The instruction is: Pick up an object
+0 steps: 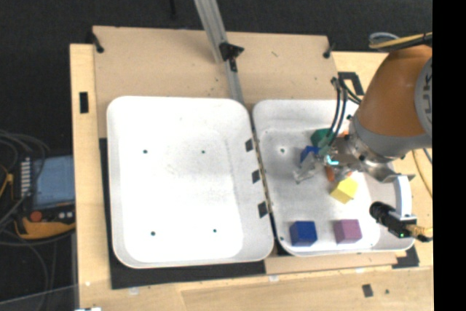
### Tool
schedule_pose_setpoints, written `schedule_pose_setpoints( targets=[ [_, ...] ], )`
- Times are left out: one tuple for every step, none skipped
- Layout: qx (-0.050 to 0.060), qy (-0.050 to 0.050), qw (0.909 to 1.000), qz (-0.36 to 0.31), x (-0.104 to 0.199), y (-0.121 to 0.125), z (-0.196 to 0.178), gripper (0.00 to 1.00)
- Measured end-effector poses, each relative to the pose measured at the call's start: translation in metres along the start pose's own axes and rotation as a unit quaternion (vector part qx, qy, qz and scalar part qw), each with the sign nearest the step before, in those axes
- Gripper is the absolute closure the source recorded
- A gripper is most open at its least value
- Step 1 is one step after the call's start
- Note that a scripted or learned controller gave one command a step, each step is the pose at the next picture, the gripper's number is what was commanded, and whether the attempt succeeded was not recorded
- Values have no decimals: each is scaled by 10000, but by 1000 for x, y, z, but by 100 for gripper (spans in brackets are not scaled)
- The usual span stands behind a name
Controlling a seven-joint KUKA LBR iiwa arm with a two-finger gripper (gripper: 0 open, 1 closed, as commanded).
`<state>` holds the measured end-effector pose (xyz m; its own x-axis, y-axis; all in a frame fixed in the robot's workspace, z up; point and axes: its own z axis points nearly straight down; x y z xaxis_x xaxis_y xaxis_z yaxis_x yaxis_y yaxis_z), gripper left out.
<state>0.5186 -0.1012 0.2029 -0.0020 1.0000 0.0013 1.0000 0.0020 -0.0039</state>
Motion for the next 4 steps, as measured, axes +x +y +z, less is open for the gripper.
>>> schedule_pose_setpoints(
  targets=[
    [-27, -4, 10000, 18, 0, 1, -2, 0],
    [12, -7, 10000, 22, 4, -2, 59, 0],
    [-30, -14, 10000, 21, 2, -1, 106, 0],
    [-53, -8, 10000, 57, 2, 1, 94, 100]
  ],
)
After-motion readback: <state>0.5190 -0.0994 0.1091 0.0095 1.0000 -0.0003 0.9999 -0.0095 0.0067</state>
